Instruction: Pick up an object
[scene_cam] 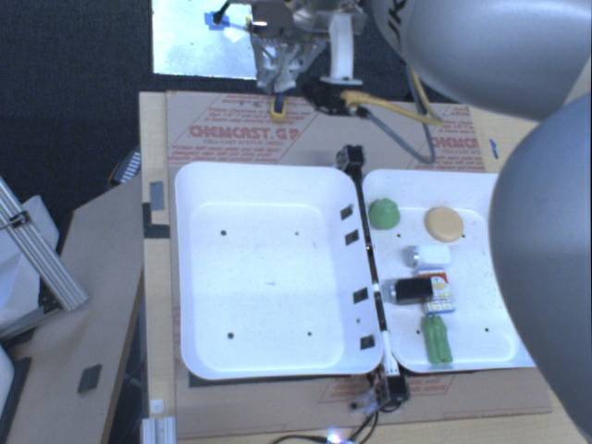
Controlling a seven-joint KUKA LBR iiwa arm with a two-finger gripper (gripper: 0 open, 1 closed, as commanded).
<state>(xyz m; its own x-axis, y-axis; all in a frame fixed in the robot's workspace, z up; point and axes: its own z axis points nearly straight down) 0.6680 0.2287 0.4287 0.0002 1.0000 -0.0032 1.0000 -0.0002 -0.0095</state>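
Note:
My gripper [277,89] is raised high over the cardboard behind the left bin [199,248]. Its fingers are drawn together, with a small yellow piece [277,110] with a blue top hanging from their tips. In the right bin [490,336] lie a green round lump [384,213], a tan disc [444,223], a small white block [428,256], a black box with a coloured label [421,289] and a green elongated object [437,339].
A black divider strip [363,248] runs between the two bins. The arm's large grey body [546,202] covers the view's right side and part of the right bin. Yellow and grey cables [398,114] trail behind the bins. A metal rail [37,257] lies at the left.

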